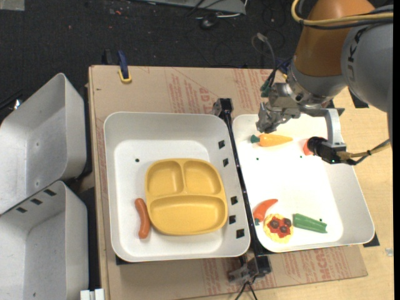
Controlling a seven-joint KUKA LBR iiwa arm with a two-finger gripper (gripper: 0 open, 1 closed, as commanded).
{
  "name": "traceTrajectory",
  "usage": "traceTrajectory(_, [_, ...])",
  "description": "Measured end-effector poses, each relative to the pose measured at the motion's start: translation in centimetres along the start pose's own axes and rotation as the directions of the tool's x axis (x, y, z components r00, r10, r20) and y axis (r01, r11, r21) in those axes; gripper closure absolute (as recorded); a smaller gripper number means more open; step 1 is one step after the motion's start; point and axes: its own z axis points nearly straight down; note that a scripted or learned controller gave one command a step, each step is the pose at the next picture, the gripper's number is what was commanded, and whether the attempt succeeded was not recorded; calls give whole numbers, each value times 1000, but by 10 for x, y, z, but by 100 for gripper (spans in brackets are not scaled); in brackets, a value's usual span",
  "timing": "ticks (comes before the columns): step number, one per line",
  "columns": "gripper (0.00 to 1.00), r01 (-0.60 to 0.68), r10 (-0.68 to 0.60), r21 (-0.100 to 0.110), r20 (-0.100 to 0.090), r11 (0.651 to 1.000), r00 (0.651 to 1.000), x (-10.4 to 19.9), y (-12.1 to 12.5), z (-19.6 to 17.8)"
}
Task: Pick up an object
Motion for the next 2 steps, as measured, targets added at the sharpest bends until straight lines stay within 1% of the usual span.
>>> traceTrajectory(1, [100, 1, -1, 1, -1, 1000, 1000, 54, -11, -1])
traceTrajectory(2, [100, -1, 1, 2, 0, 1000, 1000, 95, -21, 14])
